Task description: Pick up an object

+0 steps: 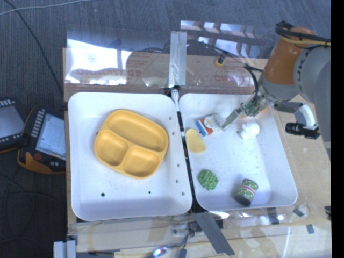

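White right bin (279,160), grey arm (301,74) slanting in from right, end effector (221,126) low beside small carton (207,126), grip state unclear

Chunky grey KUKA arm (317,74) with a fat orange band (282,58) above the wrist — black cable looping over the top. Slim metallic gripper (228,121) at the tip, plus a small black-and-white fitting on the side.

Yellow tray (130,142); green ball (208,179); red-green can (246,191); white bins (86,198); orange-banded arm (285,58).
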You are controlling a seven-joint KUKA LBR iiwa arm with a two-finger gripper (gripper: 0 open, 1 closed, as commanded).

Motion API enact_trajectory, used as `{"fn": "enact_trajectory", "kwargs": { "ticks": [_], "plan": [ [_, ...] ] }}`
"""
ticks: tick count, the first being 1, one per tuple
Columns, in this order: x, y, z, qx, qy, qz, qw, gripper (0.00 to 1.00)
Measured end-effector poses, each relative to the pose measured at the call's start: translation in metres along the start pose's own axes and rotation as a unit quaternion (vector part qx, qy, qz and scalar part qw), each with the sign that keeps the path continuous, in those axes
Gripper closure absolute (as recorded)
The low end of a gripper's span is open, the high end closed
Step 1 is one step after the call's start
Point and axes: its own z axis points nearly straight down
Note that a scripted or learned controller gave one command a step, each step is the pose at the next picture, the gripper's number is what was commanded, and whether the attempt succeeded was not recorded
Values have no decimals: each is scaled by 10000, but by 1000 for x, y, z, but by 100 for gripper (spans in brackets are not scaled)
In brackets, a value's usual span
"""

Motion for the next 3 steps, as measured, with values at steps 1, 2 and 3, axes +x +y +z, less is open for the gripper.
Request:
{"fn": "enact_trajectory", "kwargs": {
  "ticks": [1, 2, 3],
  "plan": [
    [-32, -6, 21, 24, 93, -131, 9999, 0],
    [-35, -4, 12, -26, -25, -133, 9999, 100],
    [-4, -61, 20, -70, -21, 1944, 9809, 100]
  ]
}}
